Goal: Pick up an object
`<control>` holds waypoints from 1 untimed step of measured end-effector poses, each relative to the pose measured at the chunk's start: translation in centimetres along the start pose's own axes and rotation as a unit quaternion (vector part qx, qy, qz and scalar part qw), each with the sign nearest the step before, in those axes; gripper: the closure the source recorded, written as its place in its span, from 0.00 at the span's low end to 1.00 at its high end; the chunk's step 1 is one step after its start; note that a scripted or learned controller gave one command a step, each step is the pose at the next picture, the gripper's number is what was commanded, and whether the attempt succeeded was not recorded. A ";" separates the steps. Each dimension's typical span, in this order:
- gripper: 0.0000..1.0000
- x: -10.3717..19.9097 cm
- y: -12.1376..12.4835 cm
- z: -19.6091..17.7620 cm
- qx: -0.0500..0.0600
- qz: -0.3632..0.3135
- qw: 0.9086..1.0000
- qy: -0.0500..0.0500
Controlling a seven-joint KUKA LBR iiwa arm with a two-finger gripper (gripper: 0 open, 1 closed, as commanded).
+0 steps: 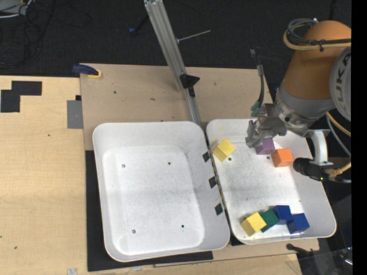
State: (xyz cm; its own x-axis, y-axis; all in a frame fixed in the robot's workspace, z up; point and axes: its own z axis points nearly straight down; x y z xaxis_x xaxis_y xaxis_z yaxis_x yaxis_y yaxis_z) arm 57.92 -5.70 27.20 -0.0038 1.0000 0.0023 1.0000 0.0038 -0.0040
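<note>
Because a pick is intended, the gripper [261,137] is positioned over the purple block [265,147] at right of frame; jaw state cannot be determined.

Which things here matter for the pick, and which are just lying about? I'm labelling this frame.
For the job:
tool, low over the small purple block
small orange cube
lone yellow cube
right white bin

Lying about:
left white bin
slanted aluminium rail
blue-handled clamp

Matt white plastic bins [150,135], pale wooden bench [40,171]
</note>
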 end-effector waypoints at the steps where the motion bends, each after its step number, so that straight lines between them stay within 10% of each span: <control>1: 1.00 4.3 2.0 0.1 -0.001 0.000 1.000 -0.001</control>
State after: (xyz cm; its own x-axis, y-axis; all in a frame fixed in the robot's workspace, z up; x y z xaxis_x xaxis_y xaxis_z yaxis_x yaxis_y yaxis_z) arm 59.90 -1.37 27.13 -0.0043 1.0000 0.0011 1.0000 0.0043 -0.0015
